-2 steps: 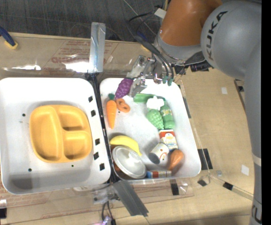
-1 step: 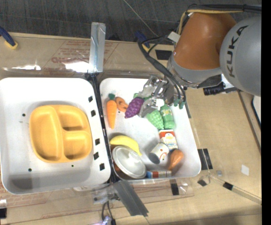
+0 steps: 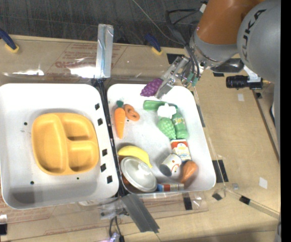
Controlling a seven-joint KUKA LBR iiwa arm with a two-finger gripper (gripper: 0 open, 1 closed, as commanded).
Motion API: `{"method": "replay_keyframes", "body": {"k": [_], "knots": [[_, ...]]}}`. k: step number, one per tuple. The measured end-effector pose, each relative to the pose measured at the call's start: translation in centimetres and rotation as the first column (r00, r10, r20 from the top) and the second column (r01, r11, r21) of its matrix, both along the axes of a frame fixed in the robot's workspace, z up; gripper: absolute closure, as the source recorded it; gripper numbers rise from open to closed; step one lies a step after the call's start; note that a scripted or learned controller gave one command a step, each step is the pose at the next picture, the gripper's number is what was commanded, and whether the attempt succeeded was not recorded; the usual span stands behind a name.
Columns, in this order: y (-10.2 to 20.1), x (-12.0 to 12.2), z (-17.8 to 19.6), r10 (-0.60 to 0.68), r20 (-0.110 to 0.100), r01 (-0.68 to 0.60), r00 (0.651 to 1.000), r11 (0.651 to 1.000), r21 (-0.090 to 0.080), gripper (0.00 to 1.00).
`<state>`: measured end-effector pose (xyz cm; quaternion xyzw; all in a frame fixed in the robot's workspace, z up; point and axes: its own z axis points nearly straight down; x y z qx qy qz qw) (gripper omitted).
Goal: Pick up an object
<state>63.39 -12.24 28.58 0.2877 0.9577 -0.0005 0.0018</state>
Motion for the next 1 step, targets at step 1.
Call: {"method": "replay_keyframes", "body": {"k": [1], "knots": [[6.73,0.96,0.38,-0.375,-0.001,0.375,0.927,0.927,0.003,1.00]]}}
